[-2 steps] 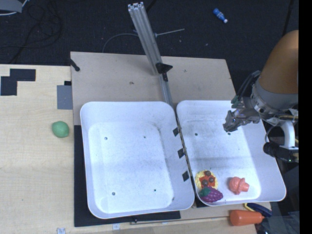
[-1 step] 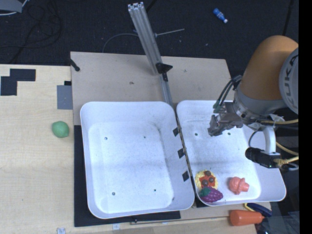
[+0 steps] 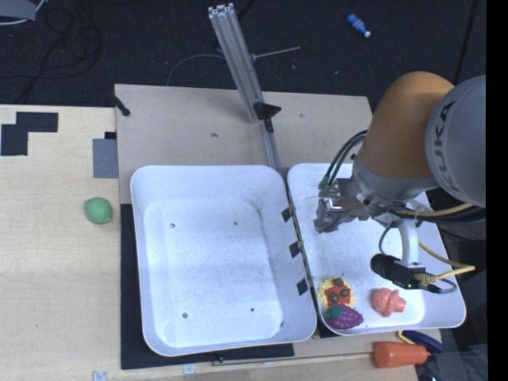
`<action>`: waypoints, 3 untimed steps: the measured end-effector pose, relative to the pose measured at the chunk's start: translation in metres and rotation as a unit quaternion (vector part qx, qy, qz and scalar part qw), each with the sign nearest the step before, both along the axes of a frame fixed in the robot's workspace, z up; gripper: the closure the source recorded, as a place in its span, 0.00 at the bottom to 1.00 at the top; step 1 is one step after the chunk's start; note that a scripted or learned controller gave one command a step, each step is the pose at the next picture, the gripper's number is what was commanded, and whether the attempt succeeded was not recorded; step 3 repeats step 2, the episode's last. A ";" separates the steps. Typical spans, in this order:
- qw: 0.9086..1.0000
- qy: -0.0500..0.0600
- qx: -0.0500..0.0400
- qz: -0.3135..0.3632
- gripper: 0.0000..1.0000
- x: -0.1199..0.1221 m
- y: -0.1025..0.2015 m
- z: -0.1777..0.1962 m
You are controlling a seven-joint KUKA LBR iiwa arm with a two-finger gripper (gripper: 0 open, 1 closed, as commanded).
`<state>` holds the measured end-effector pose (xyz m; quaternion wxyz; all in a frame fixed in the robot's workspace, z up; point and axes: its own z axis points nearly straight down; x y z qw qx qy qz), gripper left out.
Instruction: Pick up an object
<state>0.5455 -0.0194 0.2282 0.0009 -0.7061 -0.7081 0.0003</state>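
The yellow toy (image 3: 336, 292), grapes (image 3: 344, 317) and pink toy (image 3: 386, 301) crowd the right bin's (image 3: 305, 189) near rim, so a descent could clip a wall or nudge neighbours. Farther in, the gripper (image 3: 327, 219) hangs above bare floor; whether it is spread or closed cannot be told.

white bins (image 3: 159, 189), green ball (image 3: 99, 210), pink toy (image 3: 387, 301)

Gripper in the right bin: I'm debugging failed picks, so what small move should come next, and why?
Probably shift the gripper toward the bin's near corner. It hangs over a bare stretch of the right bin, while the yellow toy, purple grapes and pink toy lie apart from it at the near end. It needs to be above one before descending.
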 end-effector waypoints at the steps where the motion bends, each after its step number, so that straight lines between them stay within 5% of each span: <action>1: 1.000 0.000 0.000 0.000 1.00 -0.012 0.061 -0.001; 2: 1.000 -0.001 0.000 0.000 1.00 -0.031 0.110 0.008; 3: 1.000 -0.001 0.000 0.000 1.00 -0.031 0.110 0.008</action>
